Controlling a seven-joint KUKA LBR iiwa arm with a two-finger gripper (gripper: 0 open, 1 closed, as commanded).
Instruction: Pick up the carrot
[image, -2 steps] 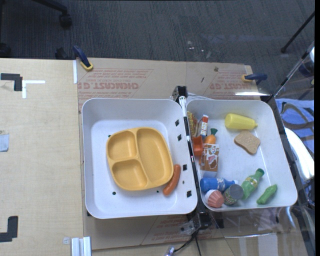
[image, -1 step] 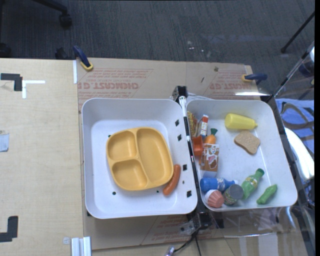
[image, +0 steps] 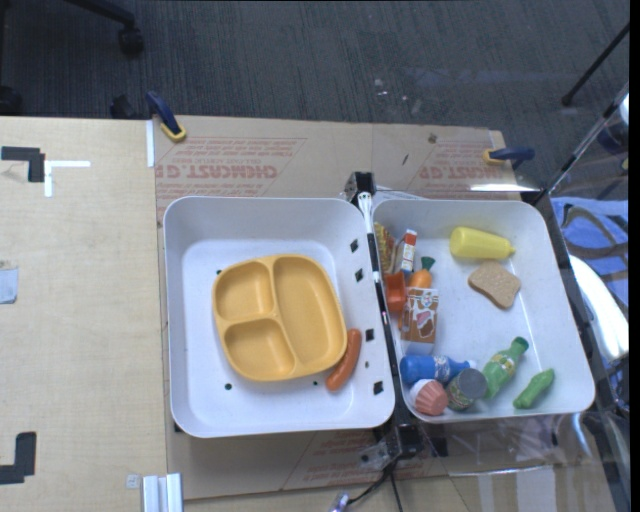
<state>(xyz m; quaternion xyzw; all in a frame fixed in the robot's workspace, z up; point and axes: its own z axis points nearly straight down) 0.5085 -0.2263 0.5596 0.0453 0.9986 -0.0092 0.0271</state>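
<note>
1. In the right bin (image: 545, 330), close to its left wall, the carrot (image: 424, 273) is lying. It is small and orange with a green top.
2. It is sitting tight among other toys. A small box (image: 407, 250) is touching it above, a bigger box (image: 422, 312) is just below it, and a red thing (image: 395, 292) is just beside it.
3. It is looking like a toy carrot, so I am guessing it is light, hard and a bit slippery. It should not break easily.
4. I am thinking the best place to hold it is across the orange middle, not the thin green top. The side facing the bread slice (image: 495, 285) is looking the most open.
5. The boxes are crowding it, so a grab could catch a box too.
6. An orange sausage (image: 343, 360) is lying in the left bin (image: 190, 330) beside the yellow plate (image: 275, 315). It is not the carrot.
7. I cannot tell whether the gripper is apart or together, or whether it is holding anything.
</note>
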